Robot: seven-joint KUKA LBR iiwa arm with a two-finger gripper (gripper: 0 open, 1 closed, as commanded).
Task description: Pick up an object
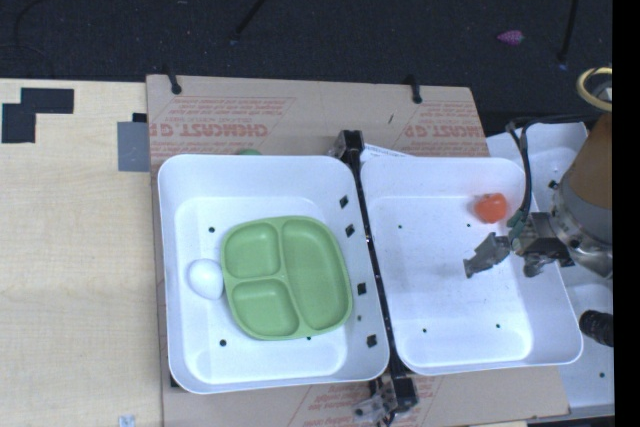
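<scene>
A small orange object point(490, 207) lies in the right bin point(440, 335) near its far right corner. My gripper point(498, 265) hangs over the right side of that bin, just in front of the orange object and apart from it. Its two fingers are spread open, and I see only white bin floor between them. In the left bin point(185, 185), a green divided plate point(286, 275) lies flat, with a white egg-shaped object point(205, 278) touching its left edge.
A black divider with clips point(365, 255) runs between the two bins. Brown cardboard point(300, 120) lies under them. The arm's grey body point(595, 205) stands at the right edge of the right bin. A light wooden bench top point(70, 265) extends to the left.
</scene>
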